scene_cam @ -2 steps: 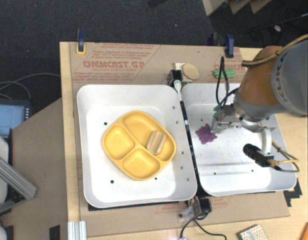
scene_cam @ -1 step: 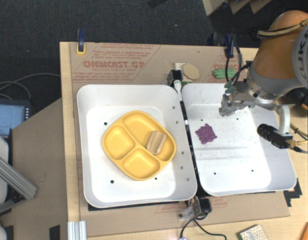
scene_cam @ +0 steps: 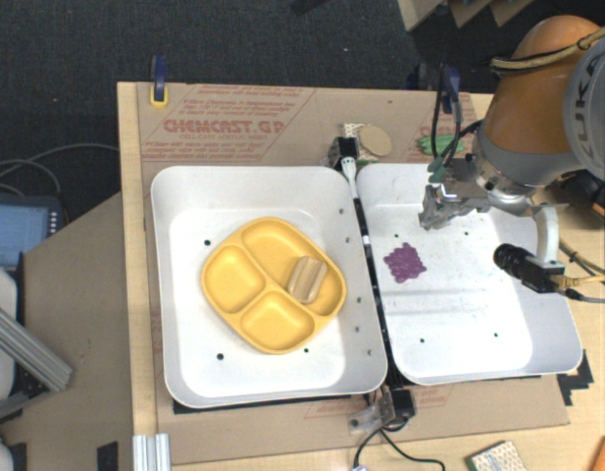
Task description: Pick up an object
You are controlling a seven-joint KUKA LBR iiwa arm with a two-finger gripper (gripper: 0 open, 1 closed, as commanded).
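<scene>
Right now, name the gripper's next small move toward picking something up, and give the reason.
Probably shift the gripper toward the purple object in the right bin, then lower. The gripper sits over that bin's far part, beyond and to one side of the object, apart from it. It is the nearest item; the yellow tray lies in the other bin.

single fixed camera above my bench (scene_cam: 233,106), looking down at slant. medium distance: both white bins fit whole, left bin (scene_cam: 175,292) and right bin (scene_cam: 537,346) side by side. bench far edge at frame top, near edge at bottom. my arm (scene_cam: 537,106) enters from frame right. dark floor beyond bench.
</scene>
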